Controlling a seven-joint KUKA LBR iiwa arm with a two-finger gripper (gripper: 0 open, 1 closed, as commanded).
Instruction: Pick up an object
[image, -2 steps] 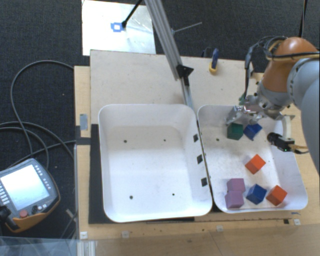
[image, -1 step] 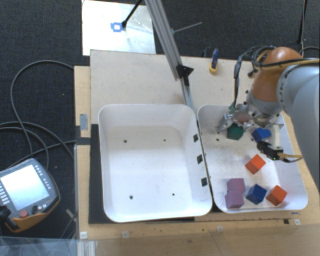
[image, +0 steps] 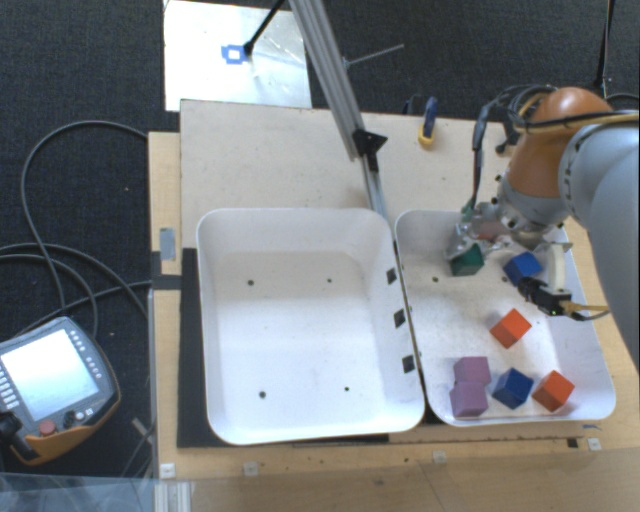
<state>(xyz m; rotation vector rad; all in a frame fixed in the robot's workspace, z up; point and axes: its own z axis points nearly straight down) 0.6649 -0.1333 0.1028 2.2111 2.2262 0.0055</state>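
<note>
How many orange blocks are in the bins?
2, both in the right bin: one orange block near the middle, the other orange block at the front right corner. The arm may hide more.

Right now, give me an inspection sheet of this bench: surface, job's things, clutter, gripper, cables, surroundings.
Surface: pale bench board bearing two white bins, left bin and right bin, side by side.
Job's things: all in the right bin: green block, two blue blocks, two orange blocks, purple blocks stacked or touching.
Clutter: yellow and blue clamp at the board's far edge.
Gripper: gripper low over the green block; whether it grips cannot be told.
Cables: black cables looping over the floor at left; more on the arm's wrist.
Surroundings: teach pendant at lower left; slanted metal pole; dark carpet.
</note>
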